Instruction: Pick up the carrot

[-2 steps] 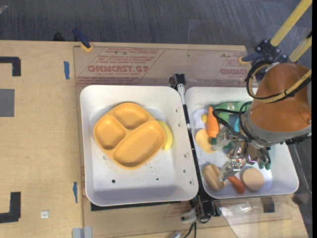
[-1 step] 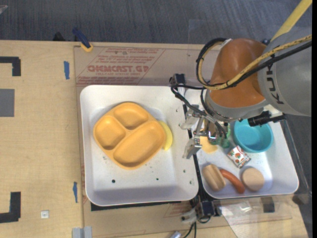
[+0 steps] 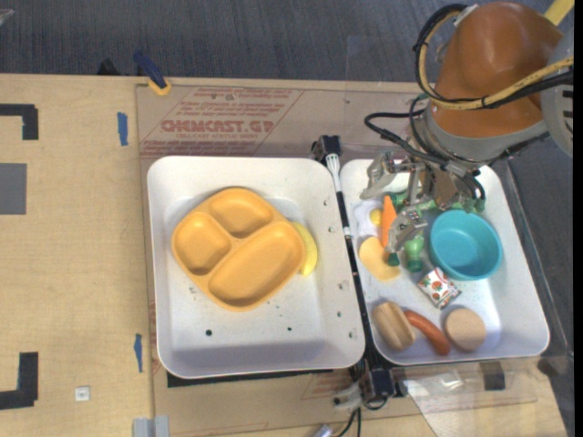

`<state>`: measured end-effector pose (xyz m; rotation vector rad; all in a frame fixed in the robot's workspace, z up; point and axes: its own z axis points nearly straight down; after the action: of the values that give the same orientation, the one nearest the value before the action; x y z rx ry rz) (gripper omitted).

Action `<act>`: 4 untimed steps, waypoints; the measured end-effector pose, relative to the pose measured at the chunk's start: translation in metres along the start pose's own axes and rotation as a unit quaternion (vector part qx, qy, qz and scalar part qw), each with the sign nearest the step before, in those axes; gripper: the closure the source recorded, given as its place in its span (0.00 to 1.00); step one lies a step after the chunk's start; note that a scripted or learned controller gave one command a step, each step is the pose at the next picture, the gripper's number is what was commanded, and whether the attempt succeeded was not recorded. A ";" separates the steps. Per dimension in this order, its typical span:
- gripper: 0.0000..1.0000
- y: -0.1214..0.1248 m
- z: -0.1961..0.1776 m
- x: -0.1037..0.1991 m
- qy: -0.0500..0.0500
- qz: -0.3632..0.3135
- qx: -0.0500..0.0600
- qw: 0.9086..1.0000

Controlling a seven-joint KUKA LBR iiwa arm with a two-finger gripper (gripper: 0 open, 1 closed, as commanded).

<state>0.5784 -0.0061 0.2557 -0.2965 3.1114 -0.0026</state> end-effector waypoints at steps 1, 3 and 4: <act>0.00 -0.030 0.075 -0.016 0.009 0.019 -0.002 1.000; 0.00 -0.029 0.070 -0.018 0.005 0.018 -0.001 1.000; 0.00 -0.029 0.070 -0.018 0.005 0.018 -0.001 1.000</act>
<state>0.6031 -0.0311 0.1865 -0.2397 3.1256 0.0009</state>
